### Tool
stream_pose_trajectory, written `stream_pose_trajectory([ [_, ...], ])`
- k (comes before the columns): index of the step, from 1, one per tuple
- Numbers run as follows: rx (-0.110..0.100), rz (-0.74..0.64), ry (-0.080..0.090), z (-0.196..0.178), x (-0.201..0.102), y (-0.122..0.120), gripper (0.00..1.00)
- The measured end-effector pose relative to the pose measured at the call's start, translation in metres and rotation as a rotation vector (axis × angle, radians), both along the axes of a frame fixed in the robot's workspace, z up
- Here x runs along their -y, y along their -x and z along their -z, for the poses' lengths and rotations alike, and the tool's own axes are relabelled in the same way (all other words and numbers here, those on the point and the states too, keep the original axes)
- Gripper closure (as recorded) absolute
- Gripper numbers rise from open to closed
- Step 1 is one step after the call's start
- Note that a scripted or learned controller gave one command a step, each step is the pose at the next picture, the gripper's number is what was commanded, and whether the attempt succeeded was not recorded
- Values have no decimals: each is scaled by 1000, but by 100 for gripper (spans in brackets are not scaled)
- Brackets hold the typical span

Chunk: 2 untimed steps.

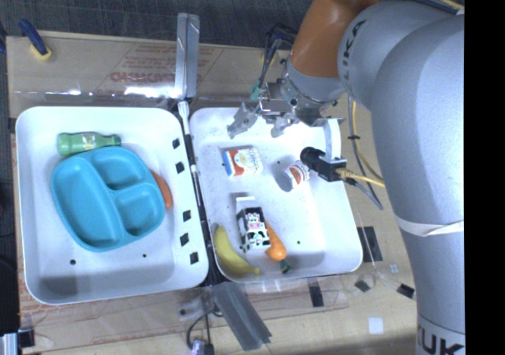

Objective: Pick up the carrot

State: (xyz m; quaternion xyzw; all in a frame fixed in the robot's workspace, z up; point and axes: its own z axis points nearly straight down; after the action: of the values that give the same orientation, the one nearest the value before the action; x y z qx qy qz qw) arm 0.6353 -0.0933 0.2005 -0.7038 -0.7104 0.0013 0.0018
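Claw hovers over far edge of right bin, fingers spread apart, nothing between them. Task not started as far as view shows: no grasp, no contact. Carrot lies at near side of same bin, touching milk carton, just beside banana. Carrot well apart from claw, small carton and can between. Left: cross bin, descend, clamp, lift.

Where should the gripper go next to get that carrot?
Probably toward the near edge of the right bin. The gripper hovers open near the bin's far wall, holding nothing, while the carrot lies at the near wall beside the milk carton and banana.
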Motion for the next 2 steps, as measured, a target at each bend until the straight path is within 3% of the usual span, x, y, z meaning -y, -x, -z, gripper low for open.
stream_pose_trajectory([
  [1, 1, -87, 0, 42, 27, 46, 0],
  [2, 0, 80, 0, 54, 60, 107, 0],
])
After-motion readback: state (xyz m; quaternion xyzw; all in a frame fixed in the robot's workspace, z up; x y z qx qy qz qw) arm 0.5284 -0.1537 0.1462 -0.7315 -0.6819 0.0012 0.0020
